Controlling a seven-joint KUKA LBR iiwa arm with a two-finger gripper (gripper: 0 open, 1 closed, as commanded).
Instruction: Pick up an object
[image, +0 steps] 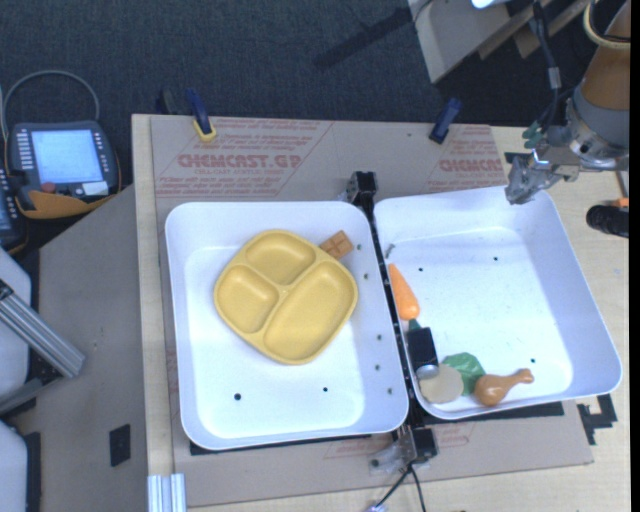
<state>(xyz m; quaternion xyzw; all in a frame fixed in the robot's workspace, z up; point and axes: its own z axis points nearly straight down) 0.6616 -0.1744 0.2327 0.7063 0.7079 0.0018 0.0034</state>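
Left white bin (200, 400): yellow divided plate (286, 295), brown block (337, 244) at its far edge. Right white bin (560, 300): orange carrot (402, 291), black block (421, 347), green item (466, 366), tan drumstick (502, 384). Worktop (300, 150) tan with red lettering.

At two o'clock we see the grey KUKA arm's wrist section (604, 118), a rounded metal housing with an orange-tan band above it at the frame's corner. Below it we note the pale grey two-finger gripper (520, 190), small and angular, with teal-green accents on its mount. A thin dark cable (548, 55) runs down toward the wrist from twelve o'clock.
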